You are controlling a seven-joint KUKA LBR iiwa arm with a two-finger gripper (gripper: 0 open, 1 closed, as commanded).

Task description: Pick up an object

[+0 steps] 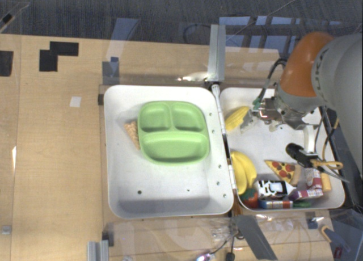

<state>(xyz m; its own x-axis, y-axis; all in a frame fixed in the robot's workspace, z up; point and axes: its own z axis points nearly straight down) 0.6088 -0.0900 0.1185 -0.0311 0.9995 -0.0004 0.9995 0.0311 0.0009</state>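
The right bin [272,132] holds a yellow corn cob [236,118] at its upper left. A banana [244,170] lies at the lower left, and a pizza slice [282,168] sits near the front. My gripper [253,113] hangs low over the bin's back part, just right of the corn cob and close to its tip. Nothing shows clearly between the gripper's tips.
The left bin [122,192] carries a green divided tray [172,131] with a tan waffle piece [132,133] poking out from under its left edge. A black-and-white box [271,188], a red marker [277,203] and small colourful packs [311,189] crowd the right bin's front corner.
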